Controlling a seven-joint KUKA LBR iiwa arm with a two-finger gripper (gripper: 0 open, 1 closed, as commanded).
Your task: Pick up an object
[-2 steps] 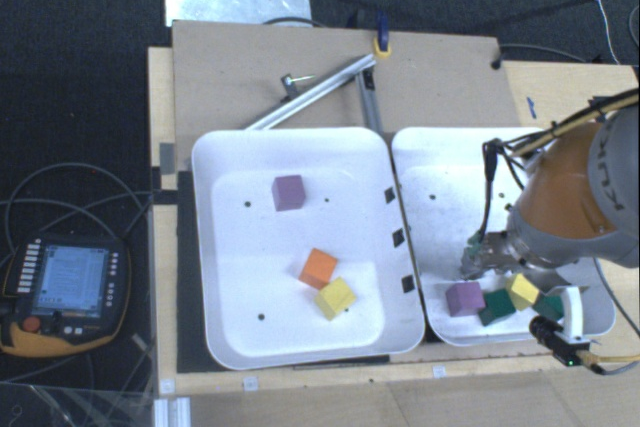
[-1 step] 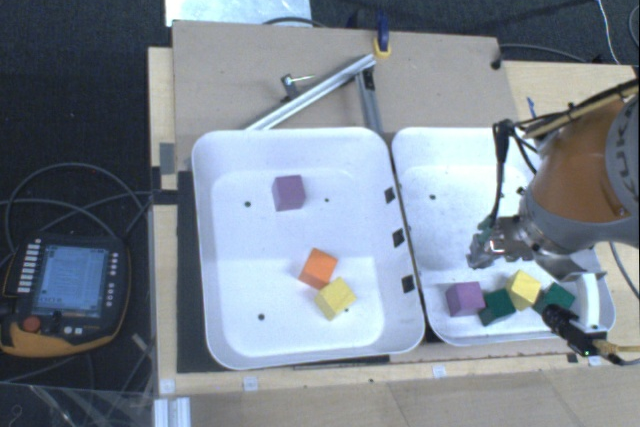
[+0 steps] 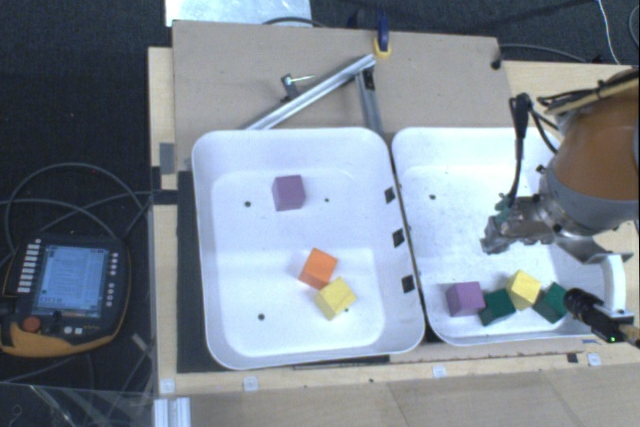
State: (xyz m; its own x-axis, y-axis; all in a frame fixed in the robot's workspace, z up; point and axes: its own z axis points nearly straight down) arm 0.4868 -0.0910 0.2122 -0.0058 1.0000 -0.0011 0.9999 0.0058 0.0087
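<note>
The left bin [image 3: 230,165] holds a purple cube [image 3: 288,192] near its back, an orange cube [image 3: 318,267] in the middle and a yellow cube [image 3: 336,297] just in front of the orange one. In the right bin [image 3: 440,175] a purple cube [image 3: 464,297], a dark green block [image 3: 495,306], a yellow cube [image 3: 523,288] and another green block [image 3: 552,301] lie in a row along the front wall. My gripper [image 3: 503,237] hangs over the right bin's middle, above and behind that row, with nothing seen between its fingers.
The grey and orange arm [image 3: 600,165] covers the right bin's right side. A metal bar [image 3: 315,90] lies on the cardboard behind the bins. A teach pendant [image 3: 65,290] rests on the floor to the left.
</note>
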